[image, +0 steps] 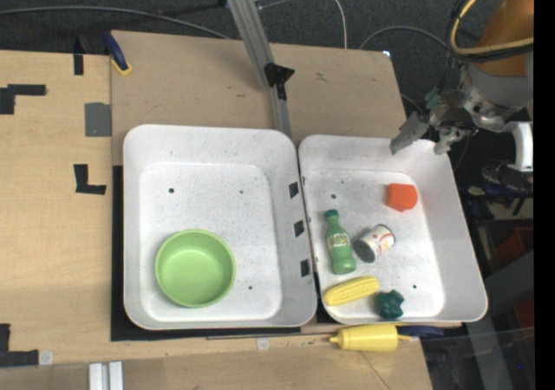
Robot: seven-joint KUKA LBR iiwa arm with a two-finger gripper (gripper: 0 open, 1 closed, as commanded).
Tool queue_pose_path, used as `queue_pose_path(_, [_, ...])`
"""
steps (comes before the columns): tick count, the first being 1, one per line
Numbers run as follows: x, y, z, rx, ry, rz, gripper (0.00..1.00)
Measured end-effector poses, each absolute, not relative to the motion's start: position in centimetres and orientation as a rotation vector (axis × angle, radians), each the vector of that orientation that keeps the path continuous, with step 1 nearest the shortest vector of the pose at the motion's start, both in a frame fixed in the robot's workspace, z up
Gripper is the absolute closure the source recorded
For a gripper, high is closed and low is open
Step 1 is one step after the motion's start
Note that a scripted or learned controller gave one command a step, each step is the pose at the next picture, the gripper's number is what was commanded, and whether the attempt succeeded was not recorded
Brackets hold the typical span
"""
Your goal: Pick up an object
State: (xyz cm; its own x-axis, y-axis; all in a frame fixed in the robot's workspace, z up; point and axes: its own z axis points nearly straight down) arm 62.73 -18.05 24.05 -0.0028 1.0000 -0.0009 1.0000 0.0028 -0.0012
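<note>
Over the far right corner of the right bin point(451, 206), gripper point(421, 139) hovers with jaws spread, nothing between them. Right bin holds an orange block point(401, 197), green bottle point(338, 243), small white can point(375, 242), yellow corn cob point(349, 291) and dark green piece point(388, 303). Left bin point(208, 141) holds a green bowl point(195, 267). A yellow bottle point(368, 339) lies on the counter point(173, 76) at the near edge. Looks like the approach step, no pick yet. Orange block is nearest and stands apart from the rest; next move: come nearer, centre over it, descend.
</note>
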Motion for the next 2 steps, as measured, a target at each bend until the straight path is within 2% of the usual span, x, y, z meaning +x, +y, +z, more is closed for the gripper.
queue_pose_path(1, [62.7,-18.1,24.0,-2.219,-2.224,0.003,0.0])
queue_pose_path(2, [62.9,-18.9,19.0,-2.218,-2.22,0.008,0.0])
